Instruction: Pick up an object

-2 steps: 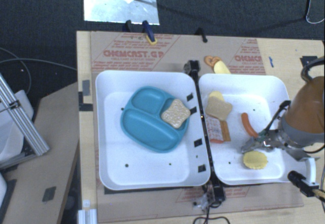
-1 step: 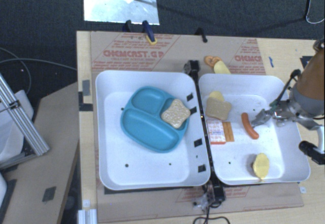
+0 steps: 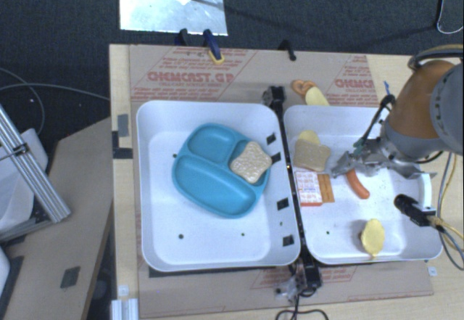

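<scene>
Orange sausage [image 3: 358, 185] lying in the right bin [image 3: 406, 247], just beside a tan bread slice [image 3: 312, 155] and a red-and-white packet [image 3: 308, 189]. Directly over it, low in the bin, the gripper [image 3: 350, 164]; cannot tell whether jaws apart or together. Likely risk: closing off-centre, rolling the rounded sausage aside or nudging the bread instead. Farther off, yellow piece [image 3: 373, 236].

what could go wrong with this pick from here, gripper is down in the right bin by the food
1. The gripper sits low among crowded items: the tan bread slice, the orange-red sausage and the red-and-white flat packet. It may nudge or catch the wrong one.
2. The sausage is thin and lies flat, so it could roll away.
3. The packet lies flat on the right white bin, offering little to grip.
</scene>
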`<state>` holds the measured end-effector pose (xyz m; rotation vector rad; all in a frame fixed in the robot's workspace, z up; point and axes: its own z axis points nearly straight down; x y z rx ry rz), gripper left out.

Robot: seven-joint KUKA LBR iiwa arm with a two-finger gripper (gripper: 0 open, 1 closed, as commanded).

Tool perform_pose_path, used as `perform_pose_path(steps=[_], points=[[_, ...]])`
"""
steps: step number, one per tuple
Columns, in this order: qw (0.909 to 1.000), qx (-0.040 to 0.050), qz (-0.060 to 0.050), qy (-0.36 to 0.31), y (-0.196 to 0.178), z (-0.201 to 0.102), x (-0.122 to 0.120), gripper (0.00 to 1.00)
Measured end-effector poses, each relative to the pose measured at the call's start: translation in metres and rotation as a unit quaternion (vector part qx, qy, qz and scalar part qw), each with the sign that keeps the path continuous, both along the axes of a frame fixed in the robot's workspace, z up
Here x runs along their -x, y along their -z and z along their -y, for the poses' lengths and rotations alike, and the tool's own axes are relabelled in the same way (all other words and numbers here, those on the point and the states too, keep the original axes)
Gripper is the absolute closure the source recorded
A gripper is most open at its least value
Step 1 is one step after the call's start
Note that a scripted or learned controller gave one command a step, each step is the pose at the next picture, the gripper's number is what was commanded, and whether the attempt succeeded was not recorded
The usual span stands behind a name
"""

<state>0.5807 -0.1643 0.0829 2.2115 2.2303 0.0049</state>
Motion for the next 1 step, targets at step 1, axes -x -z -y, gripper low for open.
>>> perform_pose_path(steps=[1], points=[[1.0,0.0014,0.002,0.002,-0.0127,0.0033,0.0,1.0]])
